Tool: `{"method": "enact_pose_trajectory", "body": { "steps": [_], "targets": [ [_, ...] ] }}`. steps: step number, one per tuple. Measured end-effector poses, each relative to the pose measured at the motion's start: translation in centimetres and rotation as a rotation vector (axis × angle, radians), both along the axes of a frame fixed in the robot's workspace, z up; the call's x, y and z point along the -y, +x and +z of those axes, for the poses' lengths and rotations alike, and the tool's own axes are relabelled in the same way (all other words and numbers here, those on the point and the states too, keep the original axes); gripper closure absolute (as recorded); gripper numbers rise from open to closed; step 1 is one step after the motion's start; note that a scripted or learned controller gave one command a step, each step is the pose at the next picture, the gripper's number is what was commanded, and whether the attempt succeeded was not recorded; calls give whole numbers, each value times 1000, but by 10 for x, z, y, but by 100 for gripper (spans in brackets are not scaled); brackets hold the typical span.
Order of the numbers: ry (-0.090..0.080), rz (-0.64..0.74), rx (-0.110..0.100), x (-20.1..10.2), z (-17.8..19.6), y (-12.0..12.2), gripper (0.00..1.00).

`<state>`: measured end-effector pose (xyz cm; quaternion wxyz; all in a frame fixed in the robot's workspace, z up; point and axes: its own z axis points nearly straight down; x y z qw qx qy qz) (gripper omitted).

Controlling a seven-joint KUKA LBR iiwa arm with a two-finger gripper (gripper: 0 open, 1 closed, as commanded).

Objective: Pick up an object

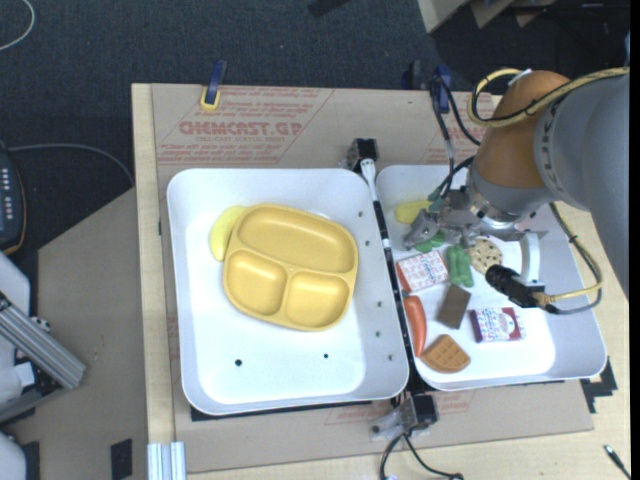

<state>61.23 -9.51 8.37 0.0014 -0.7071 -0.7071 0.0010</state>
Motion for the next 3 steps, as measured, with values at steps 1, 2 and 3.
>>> {"method": "enact_pose_trajectory", "body": {
  "steps": [1, 2, 3],
  "targets": [
    [-1, -1, 4, 0, 12, 1, 100],
    [-2, 0, 9, 0, 55, 3, 100],
    [-3, -1, 11, 9, 111, -2, 100]
  ]
}}
